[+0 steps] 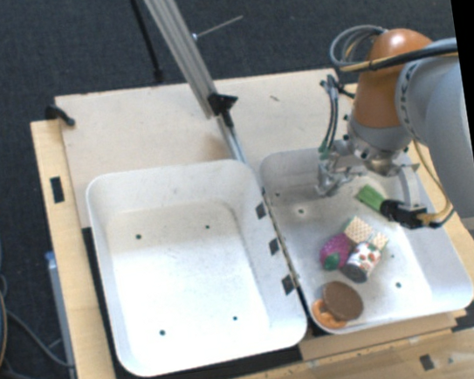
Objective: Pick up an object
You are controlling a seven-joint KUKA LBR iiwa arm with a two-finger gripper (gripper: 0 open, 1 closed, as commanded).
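End effector over right bin's far end, grip state unclear, green object just beside it

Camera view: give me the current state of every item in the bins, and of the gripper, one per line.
gripper: low over the far part of the right bin, nothing seen between its fingers.
green block: lying loose, just right of the gripper.
magenta object: resting on the bin floor, touching the checkered piece.
patterned can: lying on its side.
brown disc: flat, on top of an orange piece at the near-left corner.
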